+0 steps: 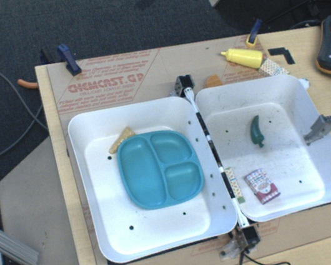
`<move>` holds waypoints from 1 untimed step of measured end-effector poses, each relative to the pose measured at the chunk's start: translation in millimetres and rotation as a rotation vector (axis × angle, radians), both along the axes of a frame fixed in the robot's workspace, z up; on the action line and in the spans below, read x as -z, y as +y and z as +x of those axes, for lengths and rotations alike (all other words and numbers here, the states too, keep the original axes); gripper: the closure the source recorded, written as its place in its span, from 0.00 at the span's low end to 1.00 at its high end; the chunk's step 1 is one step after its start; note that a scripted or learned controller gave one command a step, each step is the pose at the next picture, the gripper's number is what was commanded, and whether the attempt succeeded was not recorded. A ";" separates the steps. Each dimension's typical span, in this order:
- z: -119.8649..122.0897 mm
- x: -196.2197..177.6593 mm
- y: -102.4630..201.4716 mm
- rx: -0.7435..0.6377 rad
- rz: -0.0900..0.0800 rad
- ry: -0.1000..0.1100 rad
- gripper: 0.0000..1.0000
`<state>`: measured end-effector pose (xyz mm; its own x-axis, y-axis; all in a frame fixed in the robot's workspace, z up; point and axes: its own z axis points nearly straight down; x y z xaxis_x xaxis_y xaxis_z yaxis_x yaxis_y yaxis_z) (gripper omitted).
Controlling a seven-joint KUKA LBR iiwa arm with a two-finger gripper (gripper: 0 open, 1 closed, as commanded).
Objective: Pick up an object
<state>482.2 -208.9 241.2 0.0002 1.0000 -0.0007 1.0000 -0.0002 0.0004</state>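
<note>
The gripper (317, 129), fingers' state untellable, sits at the right bin's (284, 85) three-o'clock rim, risking a miss of the green pepper (256, 131).

Teal tray (159, 168) in left bin (107, 234)

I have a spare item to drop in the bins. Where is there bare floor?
Right bin: bare between the green pepper and red packet, and along its far wall. Left bin: the teal tray crowds the middle, a tan piece at its far corner; only near strip free.
</note>
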 end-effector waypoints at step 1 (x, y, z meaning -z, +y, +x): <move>52.6 94.0 45.9 -0.001 0.002 0.002 0.00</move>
